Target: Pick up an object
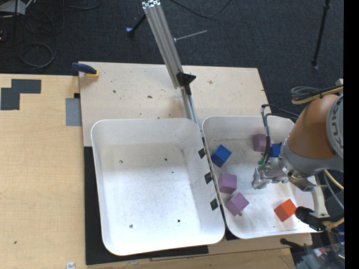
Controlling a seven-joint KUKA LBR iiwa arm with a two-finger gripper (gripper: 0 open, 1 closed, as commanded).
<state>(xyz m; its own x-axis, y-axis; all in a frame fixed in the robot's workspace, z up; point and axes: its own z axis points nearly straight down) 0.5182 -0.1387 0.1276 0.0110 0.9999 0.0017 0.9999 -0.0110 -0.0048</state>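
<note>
The gripper (261, 179) hangs low inside the right bin (247, 125), in the right-centre of the frame, at the end of the grey arm (314, 136) that reaches in from the right edge. From this slanted overhead angle I cannot tell how far its claw is spread, and nothing can be made out between it, so I judge it to be carrying nothing. The cubes all lie in that same bin. Nearest is a purple cube (227, 182) just to the left of the claw, at about the same height in the frame, with a bare strip of bin floor between them. A second purple cube (236, 203) sits below and to the left, the blue cube (221, 155) above and to the left near the wall shared with the left bin (112, 133), a third purple cube (259, 143) above the claw near the arm's cabling, and an orange cube (285, 210) to the lower right. The coming move probably turns on a short shift towards frame left to stand over the nearest purple cube. Being a cube, it has no long axis to speak of; its edges appear turned slightly off the bin walls, so the wrist may need a small twist to meet flat faces.
</note>
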